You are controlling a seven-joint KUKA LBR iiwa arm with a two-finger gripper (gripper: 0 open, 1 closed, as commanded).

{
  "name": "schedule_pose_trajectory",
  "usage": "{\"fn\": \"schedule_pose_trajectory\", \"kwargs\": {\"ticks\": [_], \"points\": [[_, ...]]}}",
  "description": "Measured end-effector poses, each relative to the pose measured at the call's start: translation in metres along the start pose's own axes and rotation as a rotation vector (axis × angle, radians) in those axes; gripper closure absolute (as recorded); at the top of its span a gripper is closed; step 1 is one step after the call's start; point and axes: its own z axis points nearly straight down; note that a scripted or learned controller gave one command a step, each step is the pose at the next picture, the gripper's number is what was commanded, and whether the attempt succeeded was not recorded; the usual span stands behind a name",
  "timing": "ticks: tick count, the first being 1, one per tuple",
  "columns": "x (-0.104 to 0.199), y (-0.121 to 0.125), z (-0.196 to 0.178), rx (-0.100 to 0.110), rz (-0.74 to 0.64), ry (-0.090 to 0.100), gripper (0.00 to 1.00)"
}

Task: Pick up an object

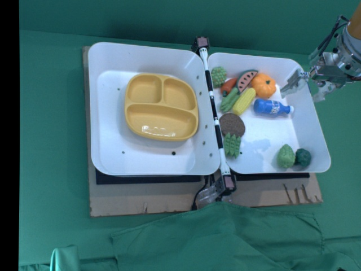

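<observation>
My claw (307,83) hangs over the right rim of the right shallow white bin (316,131), fingers spread and holding nothing, poised there, I judge, to drop onto the nearest toy. That is the small blue plastic bottle with a white cap (272,108), lying flat on the bin floor just below the round orange plastic fruit (264,86). Its long axis runs left to right, cap toward my claw, tilted slightly downward.
</observation>
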Motion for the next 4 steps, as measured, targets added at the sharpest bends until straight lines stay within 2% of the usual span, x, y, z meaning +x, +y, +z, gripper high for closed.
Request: {"fn": "schedule_pose_trajectory", "kwargs": {"ticks": [1, 2, 3, 4], "points": [[-0.043, 0.094, -0.018, -0.007, 0.0, -0.006, 0.0], [-0.042, 0.091, -0.032, -0.009, 0.002, -0.006, 1.0], [0.009, 0.047, -0.062, -0.001, -0.005, 0.002, 1.0], [0.066, 0.019, -0.033, 0.004, -0.005, 0.003, 1.0]]}}
